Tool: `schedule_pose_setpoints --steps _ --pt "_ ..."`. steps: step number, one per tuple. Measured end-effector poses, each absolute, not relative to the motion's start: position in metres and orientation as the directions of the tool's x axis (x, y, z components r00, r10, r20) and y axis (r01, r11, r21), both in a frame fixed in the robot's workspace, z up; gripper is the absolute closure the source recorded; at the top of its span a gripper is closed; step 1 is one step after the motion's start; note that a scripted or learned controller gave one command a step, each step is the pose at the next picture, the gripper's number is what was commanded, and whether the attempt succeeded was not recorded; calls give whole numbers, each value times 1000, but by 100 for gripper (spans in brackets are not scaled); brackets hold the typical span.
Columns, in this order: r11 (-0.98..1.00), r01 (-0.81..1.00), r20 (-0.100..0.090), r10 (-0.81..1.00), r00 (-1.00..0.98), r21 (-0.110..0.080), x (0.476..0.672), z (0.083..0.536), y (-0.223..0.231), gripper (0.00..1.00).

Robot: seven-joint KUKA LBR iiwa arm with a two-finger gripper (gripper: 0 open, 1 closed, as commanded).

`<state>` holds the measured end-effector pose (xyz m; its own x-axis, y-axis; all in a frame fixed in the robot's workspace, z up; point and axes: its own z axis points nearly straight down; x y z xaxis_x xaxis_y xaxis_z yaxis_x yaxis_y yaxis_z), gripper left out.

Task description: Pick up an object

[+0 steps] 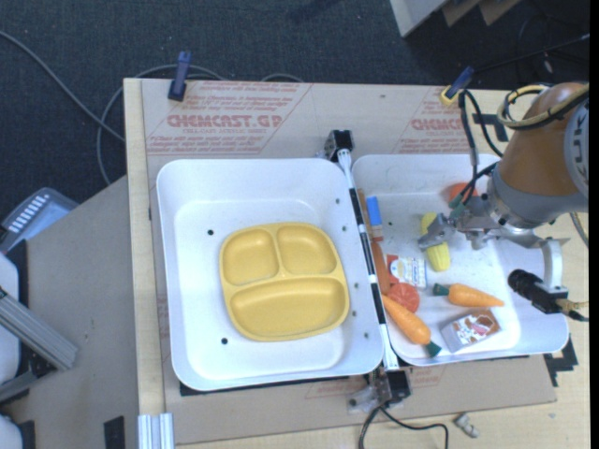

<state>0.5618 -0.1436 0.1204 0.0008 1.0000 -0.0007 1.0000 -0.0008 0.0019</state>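
While tool hovers, jaw state unclear: two carrots, one yellow tray, two bins.

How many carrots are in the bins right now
2. One carrot lies along the right bin's left side by the divider; the other carrot lies mid-bin, toward its right. The arm may hide more.

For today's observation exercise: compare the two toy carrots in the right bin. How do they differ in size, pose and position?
The carrot by the divider looks longer and thicker; the carrot nearer the bin's middle looks shorter and slimmer. The first lies diagonally, its green end toward the bin's front edge; the second lies almost level across the view. The first touches a red item; the second lies apart. Both are orange, tapered, and lying flat in the right bin.
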Motion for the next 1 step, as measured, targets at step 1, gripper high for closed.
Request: schedule_pose_setpoints --steps 1 --pt "1 1000 -1 1000 -1 2 585 84 -154 0"
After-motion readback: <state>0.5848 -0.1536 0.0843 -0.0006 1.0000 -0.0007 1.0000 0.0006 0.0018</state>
